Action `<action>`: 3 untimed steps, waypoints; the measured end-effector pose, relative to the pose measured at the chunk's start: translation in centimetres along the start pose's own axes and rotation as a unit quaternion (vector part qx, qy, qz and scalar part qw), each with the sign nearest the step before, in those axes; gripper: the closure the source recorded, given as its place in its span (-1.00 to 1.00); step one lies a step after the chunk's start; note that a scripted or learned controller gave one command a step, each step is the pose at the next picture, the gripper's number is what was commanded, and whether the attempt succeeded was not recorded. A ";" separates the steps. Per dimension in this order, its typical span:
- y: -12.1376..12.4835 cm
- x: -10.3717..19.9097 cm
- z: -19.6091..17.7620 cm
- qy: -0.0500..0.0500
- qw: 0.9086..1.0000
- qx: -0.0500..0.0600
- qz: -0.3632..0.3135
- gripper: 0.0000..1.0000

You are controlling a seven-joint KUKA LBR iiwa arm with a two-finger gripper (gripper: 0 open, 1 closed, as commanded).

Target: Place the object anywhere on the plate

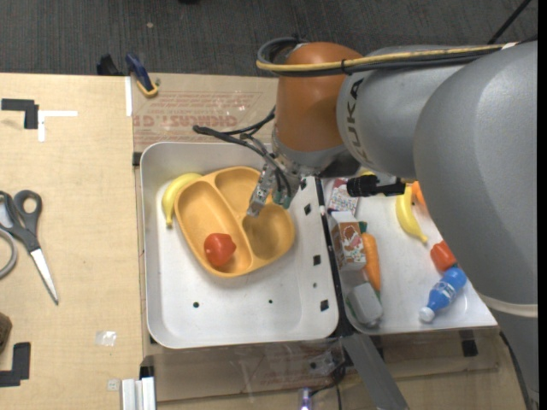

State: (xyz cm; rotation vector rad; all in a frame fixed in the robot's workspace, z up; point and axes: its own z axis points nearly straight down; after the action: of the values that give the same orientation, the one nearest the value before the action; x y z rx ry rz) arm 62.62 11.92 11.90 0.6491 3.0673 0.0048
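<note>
Cataloguing the plate, its load and its surroundings

Item 1. One yellow plate (275,236), oval, divided by a ridge into two compartments, is set in the left bin (224,323). Bare white floor is left below the plate and to its lower left, down to the bin's near wall. Above and to the right of the plate the room is taken up by the arm (427,109); the wall between the bins runs just right of the plate's rim.

Item 2. One tomato (220,248), small, round and red with a glossy skin, is seen inside the plate's left compartment, beside the ridge. It lies apart from the gripper.

Item 3. One gripper (256,205) is held over the ridge at the plate's upper middle, slanting down and to the left. Whether the claw is wide or narrow cannot be told.

Item 4. Two bananas are counted: one banana (175,193) is curved against the plate's upper-left rim, and a second banana (410,218) lies well right of the plate, in the right bin (402,314).

Item 5. Also right of the plate: one carrot (372,261), one carton (349,242), one blue bottle (444,293).

Item 6. One pair of scissors (30,237) lies far left of the plate, on the bench.
</note>
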 end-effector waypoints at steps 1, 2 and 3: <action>-0.1 0.1 0.2 0.001 1.000 0.001 0.000 -1.00; -0.1 -0.1 -0.8 0.000 1.000 0.000 0.001 1.00; -0.1 -0.1 -0.8 0.000 1.000 0.000 0.001 -1.00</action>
State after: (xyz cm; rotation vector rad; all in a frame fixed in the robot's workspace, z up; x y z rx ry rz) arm 62.63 11.80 12.71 0.6528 3.0669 0.0034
